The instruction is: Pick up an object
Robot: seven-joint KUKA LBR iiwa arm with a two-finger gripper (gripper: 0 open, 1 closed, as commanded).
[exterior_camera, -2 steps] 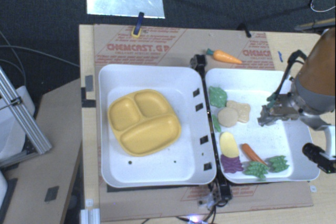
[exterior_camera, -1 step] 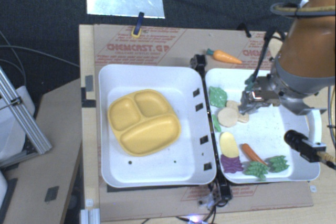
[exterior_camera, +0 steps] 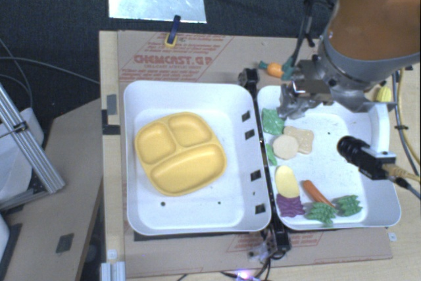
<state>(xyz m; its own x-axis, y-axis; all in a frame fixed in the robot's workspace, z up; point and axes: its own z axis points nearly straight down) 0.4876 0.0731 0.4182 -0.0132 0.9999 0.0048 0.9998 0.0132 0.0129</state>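
Scanning the right bin (exterior_camera: 389,204) from the frame's bottom edge upward: green leafy pieces (exterior_camera: 337,207), purple piece (exterior_camera: 289,206), orange carrot (exterior_camera: 316,193), pale yellow piece (exterior_camera: 285,180). Next row up: round cream disc (exterior_camera: 285,147) touching a tan cracker (exterior_camera: 303,138), and above-left of those a green leaf piece (exterior_camera: 271,120). Gripper (exterior_camera: 291,104) sits at the bin's upper-left corner, just above the leaf piece. I can't tell how its tip is set or whether it has anything; the wrist hides it. I judge the leaf piece the nearest pick: it lies just below and left of the tool in frame, long axis running roughly up-down. Left bin (exterior_camera: 141,92) holds the yellow divided plate (exterior_camera: 180,153), well apart.
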